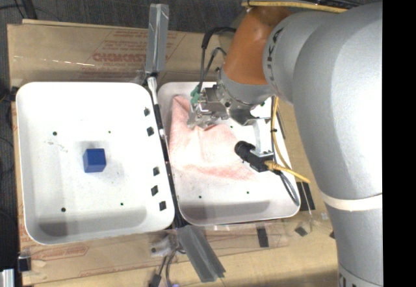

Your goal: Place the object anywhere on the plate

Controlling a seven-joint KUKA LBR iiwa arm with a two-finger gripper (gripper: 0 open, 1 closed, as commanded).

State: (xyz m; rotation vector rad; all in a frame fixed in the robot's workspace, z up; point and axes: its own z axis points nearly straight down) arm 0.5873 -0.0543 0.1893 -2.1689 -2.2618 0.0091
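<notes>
Brown cardboard covers the table (pixel 78 52), and on it 2 shallow white bins stand side by side, meeting along their inner walls near the middle of the frame. In the left bin (pixel 39 214), a little left of its centre, lies a blue cube (pixel 95 160). It rests flat on 1 face and is well apart from every wall. I take it for the object of the task, since it is small, loose and has flat sides that suit a 2-finger grasp.

In the right bin (pixel 227 211) a pale pink flat thing (pixel 214 149) spreads from the upper left corner toward the middle. Its edges are soft and blurred, so I cannot say surely whether it is a plate or something else. If it is the plate, it is the goal of the task.

The gripper (pixel 205 110) is low over the upper left part of this pink thing, and the grey arm reaches in from the right of the frame. Whether the jaws are released or clenched I cannot tell — metal parts and shadow hide it.

Cube and gripper are in different bins, well apart, so by my judgement the cube is not yet picked up. The next move calls for crossing the shared walls and descending straight on the cube — a slanted approach could push it away.
</notes>
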